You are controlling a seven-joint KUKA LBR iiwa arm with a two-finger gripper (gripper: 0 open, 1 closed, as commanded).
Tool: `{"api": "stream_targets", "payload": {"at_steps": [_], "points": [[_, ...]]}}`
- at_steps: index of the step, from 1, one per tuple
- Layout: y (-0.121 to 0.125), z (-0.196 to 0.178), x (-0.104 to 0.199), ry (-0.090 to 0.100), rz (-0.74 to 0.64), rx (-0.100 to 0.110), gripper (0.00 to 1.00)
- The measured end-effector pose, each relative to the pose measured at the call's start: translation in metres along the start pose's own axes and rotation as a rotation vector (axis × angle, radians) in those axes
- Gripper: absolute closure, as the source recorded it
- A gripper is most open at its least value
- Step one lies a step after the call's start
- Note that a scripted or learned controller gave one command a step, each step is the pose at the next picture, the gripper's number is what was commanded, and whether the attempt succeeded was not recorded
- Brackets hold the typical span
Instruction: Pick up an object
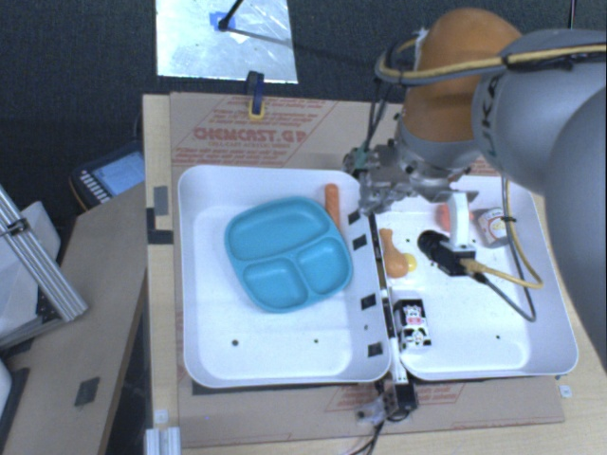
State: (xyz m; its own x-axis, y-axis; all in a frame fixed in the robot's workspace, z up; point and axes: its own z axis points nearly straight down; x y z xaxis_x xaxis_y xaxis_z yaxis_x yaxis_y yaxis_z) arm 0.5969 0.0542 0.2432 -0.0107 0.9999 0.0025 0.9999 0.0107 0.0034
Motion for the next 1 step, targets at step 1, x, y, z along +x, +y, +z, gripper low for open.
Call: {"api": "stream_targets", "payload": {"at_steps": [1], "points": [[-0.0023,-0.0004,0.0534,0.000,0.001,0.001,1.00]]}}
